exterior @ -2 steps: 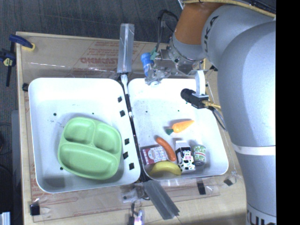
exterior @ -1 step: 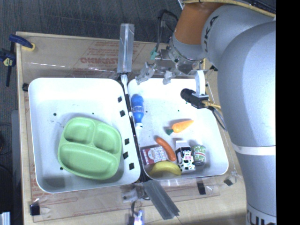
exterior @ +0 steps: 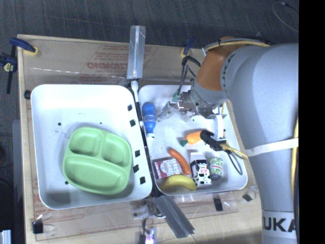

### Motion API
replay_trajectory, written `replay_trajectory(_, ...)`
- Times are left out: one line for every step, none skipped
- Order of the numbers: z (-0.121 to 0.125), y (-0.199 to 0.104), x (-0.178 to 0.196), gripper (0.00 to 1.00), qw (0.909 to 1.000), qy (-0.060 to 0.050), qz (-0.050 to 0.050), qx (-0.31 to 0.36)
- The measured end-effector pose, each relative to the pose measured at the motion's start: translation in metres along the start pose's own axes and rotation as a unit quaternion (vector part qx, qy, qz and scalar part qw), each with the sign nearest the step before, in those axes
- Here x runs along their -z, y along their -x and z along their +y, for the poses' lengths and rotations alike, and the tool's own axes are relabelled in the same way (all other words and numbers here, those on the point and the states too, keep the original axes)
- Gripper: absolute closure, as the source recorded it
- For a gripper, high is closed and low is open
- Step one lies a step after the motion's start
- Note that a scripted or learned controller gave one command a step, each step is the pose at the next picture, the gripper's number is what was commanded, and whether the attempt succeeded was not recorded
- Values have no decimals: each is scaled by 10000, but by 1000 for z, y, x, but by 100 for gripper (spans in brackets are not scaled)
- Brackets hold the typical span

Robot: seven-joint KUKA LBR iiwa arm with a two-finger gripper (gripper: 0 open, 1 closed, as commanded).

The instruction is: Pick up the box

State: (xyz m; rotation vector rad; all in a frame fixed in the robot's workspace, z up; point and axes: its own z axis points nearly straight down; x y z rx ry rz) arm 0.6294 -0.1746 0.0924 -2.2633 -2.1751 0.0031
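So the hand (exterior: pixel 175 107) is hovering over the back part of the right bin (exterior: pixel 234 183), next to a blue bottle (exterior: pixel 149 115). Honestly can't tell how its fingers are set from this angle. The box (exterior: pixel 166 167) is lying flat near the front of the same bin, touching a banana (exterior: pixel 179 183) and a red sausage thing (exterior: pixel 179 160), well apart from the hand. Left bin (exterior: pixel 45 100) has a green tray (exterior: pixel 98 160).

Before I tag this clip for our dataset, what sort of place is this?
Most likely a robotics lab grasping bench: a grey arm reaches over two white bins clamped to a board, one holding toy food such as a banana and carrot.
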Motion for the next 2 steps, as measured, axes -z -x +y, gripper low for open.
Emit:
replay_trajectory(1,-1,10,100,10000,-8,4,29)
replay_trajectory(1,-2,10,0,10000,-9,5,33)
